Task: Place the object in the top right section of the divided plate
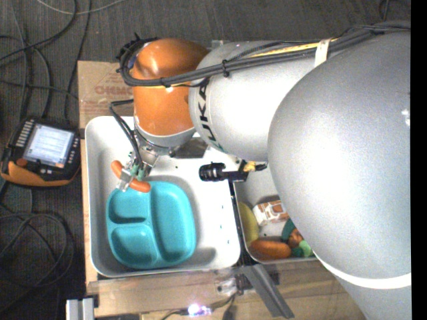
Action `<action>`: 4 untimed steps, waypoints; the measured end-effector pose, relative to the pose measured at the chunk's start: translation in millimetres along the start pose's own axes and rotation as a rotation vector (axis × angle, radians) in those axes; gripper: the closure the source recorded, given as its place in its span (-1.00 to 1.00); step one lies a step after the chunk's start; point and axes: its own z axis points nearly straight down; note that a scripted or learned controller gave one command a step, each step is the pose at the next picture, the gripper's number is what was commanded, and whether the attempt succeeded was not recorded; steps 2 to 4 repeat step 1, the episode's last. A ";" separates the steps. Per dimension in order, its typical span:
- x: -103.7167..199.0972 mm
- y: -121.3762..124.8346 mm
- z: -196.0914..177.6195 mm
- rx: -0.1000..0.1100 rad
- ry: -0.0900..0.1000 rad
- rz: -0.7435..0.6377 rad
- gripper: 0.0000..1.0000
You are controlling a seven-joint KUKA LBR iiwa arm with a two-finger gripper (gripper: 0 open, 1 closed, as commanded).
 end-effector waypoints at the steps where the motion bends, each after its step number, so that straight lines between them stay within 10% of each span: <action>1: -0.4 -0.2 0.0 0.000 0.000 0.001 -1.00; 4: -0.4 -0.2 0.0 0.000 0.000 0.001 -1.00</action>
